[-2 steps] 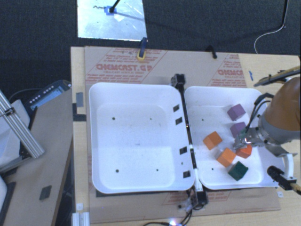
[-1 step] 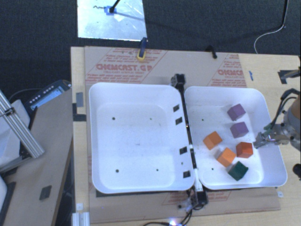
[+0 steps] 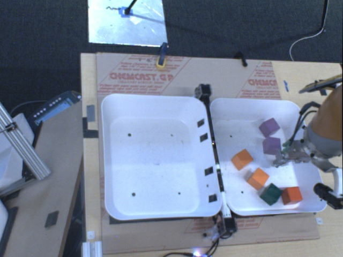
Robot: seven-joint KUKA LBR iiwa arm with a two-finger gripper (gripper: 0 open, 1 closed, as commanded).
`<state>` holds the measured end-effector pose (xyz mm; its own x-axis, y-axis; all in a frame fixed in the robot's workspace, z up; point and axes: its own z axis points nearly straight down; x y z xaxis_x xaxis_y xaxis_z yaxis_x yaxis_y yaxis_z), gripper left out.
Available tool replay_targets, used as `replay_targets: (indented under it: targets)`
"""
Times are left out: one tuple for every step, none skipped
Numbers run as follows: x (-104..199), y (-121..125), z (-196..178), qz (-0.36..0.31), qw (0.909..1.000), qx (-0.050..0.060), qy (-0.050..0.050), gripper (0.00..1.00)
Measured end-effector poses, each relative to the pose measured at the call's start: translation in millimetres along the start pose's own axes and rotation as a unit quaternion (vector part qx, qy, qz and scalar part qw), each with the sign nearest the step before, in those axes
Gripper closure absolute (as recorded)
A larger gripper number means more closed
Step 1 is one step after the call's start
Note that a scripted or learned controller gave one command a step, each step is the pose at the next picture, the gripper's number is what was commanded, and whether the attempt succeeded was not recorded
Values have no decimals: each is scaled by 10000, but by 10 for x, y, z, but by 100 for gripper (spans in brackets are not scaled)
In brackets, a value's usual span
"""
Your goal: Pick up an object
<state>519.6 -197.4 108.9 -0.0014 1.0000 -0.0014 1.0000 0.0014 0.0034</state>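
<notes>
The end effector (image 3: 282, 158) (finger state: cannot tell) is hovering just beside the lower purple block (image 3: 271, 145) near the right bin's (image 3: 236, 108) right edge, six blocks crowding that side.

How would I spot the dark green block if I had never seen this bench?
Look at the right bin of the two white bins. Along its near edge lies a cluster of blocks; the green block sits there between an orange block and a red-orange block. It is the one dark green piece; the others are orange, reddish or purple.
</notes>
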Motion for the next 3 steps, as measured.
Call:
replay_targets:
  targets:
    - [-58, 525, 252, -21, 10000, -6, 0, 100]
    - [-97, -173, 250, 19, 10000, 39, 14, 100]
    - [11, -52, 245, -18, 10000, 3, 3, 100]
